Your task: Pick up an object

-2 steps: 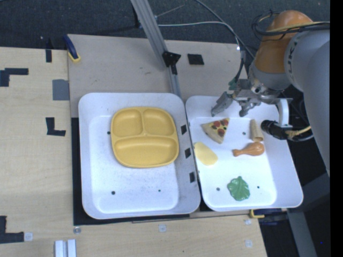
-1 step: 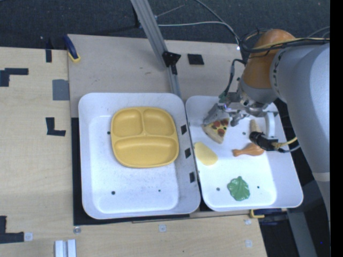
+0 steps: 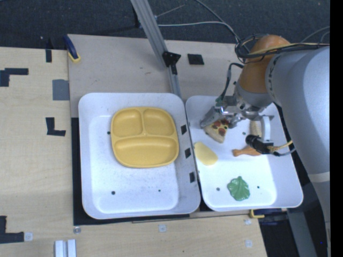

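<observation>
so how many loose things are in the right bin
4: a pizza slice at the gripper, a pale yellow piece by the left wall, an orange piece mid-bin, a green leaf in front. The arm may hide more.

Looks down at a slant from above the counter (image 3: 123,63), taking in the left bin (image 3: 86,143) and the right bin (image 3: 268,181) side by side. Sits far enough back to catch the counter's far edge and the dark floor (image 3: 80,9) beyond, with the arm (image 3: 305,100) reaching in from the right.
</observation>
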Robot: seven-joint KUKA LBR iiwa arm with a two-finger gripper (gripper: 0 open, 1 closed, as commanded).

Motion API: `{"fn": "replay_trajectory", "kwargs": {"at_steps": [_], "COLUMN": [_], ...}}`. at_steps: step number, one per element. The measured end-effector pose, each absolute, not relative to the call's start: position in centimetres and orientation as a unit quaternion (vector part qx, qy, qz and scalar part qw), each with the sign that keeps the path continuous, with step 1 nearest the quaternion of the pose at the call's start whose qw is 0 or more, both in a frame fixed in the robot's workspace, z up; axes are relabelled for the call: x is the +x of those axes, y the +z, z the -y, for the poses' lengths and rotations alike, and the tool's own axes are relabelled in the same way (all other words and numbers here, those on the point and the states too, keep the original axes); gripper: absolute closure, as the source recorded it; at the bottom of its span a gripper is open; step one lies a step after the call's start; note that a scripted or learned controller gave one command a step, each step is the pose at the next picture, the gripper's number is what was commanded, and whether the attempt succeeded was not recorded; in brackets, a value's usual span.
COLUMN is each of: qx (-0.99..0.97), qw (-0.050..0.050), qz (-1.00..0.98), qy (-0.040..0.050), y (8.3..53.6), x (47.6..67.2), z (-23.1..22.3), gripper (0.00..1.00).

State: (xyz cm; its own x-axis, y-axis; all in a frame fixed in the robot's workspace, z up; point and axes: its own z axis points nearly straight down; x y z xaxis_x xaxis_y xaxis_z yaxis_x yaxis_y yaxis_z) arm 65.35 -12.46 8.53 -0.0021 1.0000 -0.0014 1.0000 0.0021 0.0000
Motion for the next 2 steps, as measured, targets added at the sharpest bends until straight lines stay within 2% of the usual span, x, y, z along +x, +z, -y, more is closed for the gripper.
{"fn": "replay_trajectory", "kwargs": {"at_steps": [1,2], "qx": [0.706,0.706], "qw": [0.001,0.002], "qz": [-0.708,-0.708], "qy": [-0.0007,0.0013], "y": [9.5,15.4], "x": [65.3,66.2], "z": [12.4,11.9], "gripper": [1.00,1.00]}}
